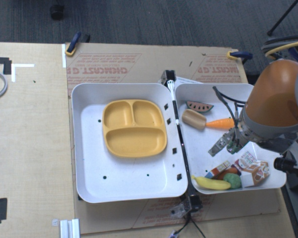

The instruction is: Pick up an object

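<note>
1. Nearest the camera, along the front wall of the right bin (pixel 280 183), lies a cluster of toy food: a banana (pixel 211 183), a green piece (pixel 234 180), a small bottle-like item (pixel 219 170) and a printed packet (pixel 252 166). They touch or overlap one another, so taking one cleanly looks awkward. The banana is probably light, hollow plastic, smooth and curved; across its middle would be the place to pinch, though it sits just beside the bin wall.

2. Above the middle of that bin hangs the gripper (pixel 227 144), pointing down toward bare floor between the cluster and the items behind. Whether it is open or closed I cannot tell (the view is too blurred there), and nothing visibly sits in it.

3. Just behind it are the likeliest targets: an orange carrot (pixel 221 124) and a tan cylinder (pixel 194 119), touching end to end. Both look rigid and light. The cylinder may roll, so grip it across its round body; the carrot tapers, so take the thicker part.

4. Farther back, a flat watermelon slice (pixel 199 105) lies near the rear wall; thin and low, hard to get under.

5. In the left bin (pixel 84 148) rests a yellow divided plate (pixel 135 128) (wide, shallow, poor for two fingers).
</note>
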Controlling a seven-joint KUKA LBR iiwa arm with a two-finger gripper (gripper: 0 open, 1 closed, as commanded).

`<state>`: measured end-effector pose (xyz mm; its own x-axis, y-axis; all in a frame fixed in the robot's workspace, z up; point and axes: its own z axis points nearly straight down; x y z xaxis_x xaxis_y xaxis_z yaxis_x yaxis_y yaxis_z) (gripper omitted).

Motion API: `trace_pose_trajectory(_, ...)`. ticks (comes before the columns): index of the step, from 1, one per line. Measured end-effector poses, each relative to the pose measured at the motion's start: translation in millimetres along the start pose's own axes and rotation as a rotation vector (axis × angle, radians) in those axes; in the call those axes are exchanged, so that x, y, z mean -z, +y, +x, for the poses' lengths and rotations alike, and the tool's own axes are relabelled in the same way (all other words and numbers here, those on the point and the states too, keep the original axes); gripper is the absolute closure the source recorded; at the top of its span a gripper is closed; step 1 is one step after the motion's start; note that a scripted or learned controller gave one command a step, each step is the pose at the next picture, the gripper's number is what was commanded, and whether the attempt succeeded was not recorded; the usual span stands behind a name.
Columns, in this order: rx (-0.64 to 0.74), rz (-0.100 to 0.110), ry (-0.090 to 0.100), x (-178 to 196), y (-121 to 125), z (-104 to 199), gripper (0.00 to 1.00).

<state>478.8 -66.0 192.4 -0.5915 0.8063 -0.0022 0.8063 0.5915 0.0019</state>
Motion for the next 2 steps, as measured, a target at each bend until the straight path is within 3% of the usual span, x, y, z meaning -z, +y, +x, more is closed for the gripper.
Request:
trace_pose_trajectory(1,0.0,0.0,0.0,0.0,-0.1,-0.1,0.0)
trace_pose_trajectory(2,0.073,0.002,0.001,-0.5,70.7,-81.9,0.0)
